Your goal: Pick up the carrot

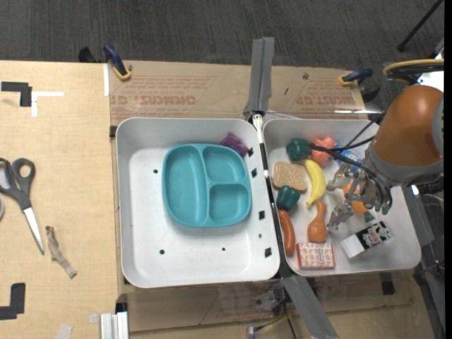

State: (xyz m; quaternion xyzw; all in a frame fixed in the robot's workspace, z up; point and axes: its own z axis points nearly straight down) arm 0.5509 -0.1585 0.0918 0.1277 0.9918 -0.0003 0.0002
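The carrot (318,224) is a stubby orange piece lying lengthwise in the right bin (402,260), between the banana (316,182) and a red box (316,256). My gripper (338,201) hangs over the right bin just to the right of the carrot. It is open, its two metal fingers are spread, and nothing shows between them. One fingertip is close to the carrot's upper right side; I cannot tell whether it touches. A small orange patch sits deeper in the gripper body; I cannot tell what it is.
The right bin also holds a green pepper (298,148), a pink-orange toy (325,147), a bread slice (290,176), a green piece (287,198), a red sausage (287,232) and a white block (367,239). The left bin (141,253) holds a teal divided plate (208,184) and a purple item (235,144).
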